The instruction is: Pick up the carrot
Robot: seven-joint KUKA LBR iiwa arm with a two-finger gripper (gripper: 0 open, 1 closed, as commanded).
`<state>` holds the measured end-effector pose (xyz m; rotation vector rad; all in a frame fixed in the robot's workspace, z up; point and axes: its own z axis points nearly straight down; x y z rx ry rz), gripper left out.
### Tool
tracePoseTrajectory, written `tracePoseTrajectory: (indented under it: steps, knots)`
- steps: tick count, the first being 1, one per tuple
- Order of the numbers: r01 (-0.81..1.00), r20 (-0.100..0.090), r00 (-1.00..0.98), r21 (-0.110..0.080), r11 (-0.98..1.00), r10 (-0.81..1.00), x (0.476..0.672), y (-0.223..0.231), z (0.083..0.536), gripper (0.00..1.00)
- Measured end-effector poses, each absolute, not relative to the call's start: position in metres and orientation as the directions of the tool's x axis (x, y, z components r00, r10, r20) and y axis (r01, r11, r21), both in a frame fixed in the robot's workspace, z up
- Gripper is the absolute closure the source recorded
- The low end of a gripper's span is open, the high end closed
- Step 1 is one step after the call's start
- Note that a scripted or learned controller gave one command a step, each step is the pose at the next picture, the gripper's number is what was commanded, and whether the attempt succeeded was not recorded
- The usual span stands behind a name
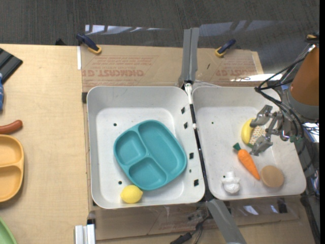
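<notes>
The carrot [248, 163], orange with a dark green stub at its upper left end, lies slanted on the floor of the right bin [218, 116]. My gripper [260, 132] hangs just above and to the right of it, over a yellow and pale corn-like piece [252, 132]. Its fingers are spread, one near the top and one near the carrot's upper end, with nothing gripped between them. The carrot lies free of the fingers.
In the right bin also lie a tan round item [272, 177] and a small white object [231, 183]. The left bin [101, 111] holds a teal divided plate [149, 154] and a lemon [132, 194]. An orange tray [9, 168] sits on the bench at far left.
</notes>
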<state>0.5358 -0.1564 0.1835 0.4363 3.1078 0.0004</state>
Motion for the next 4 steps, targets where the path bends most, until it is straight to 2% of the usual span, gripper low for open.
tracePoseTrajectory:
  steps: [1,2,3,4]
  knots:
    - [0.290,-0.024,-0.957,0.002,0.957,0.290,0.545,-0.178,0.112,0.00]
    - [0.311,-0.004,-0.950,0.001,0.950,0.311,0.571,-0.155,0.093,0.00]
    - [0.310,-0.008,-0.951,0.001,0.951,0.310,0.572,-0.155,0.103,1.00]
    - [0.546,-0.004,-0.838,0.002,0.838,0.546,0.585,-0.086,0.192,1.00]
